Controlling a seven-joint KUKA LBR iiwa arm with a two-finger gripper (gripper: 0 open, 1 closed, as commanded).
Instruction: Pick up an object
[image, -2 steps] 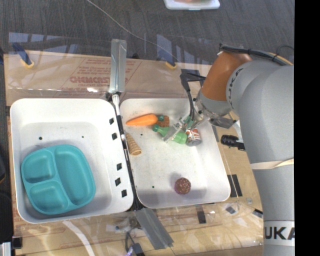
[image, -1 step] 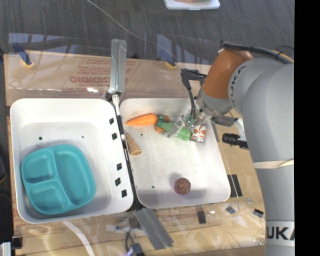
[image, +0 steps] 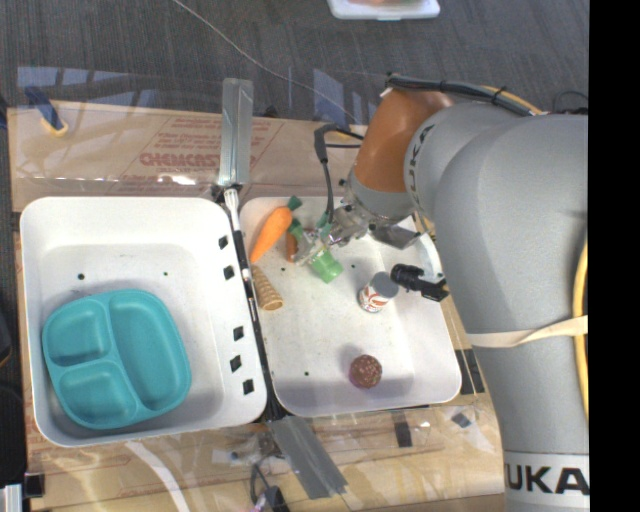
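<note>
Claw (image: 328, 232) lowered into the right bin (image: 430, 375), among toys at its far left corner; its state cannot be told.

Two shallow white plastic bins are seen on the table. One teal three-compartment tray (image: 115, 354) lies in the left bin (image: 120, 225). In the right bin: one orange carrot (image: 270, 232), one green block (image: 325, 266) just under the claw, one ridged cone (image: 266, 289), one small can (image: 375, 297), one round brown ball (image: 365, 371). Open floor is left around the ball.
</note>
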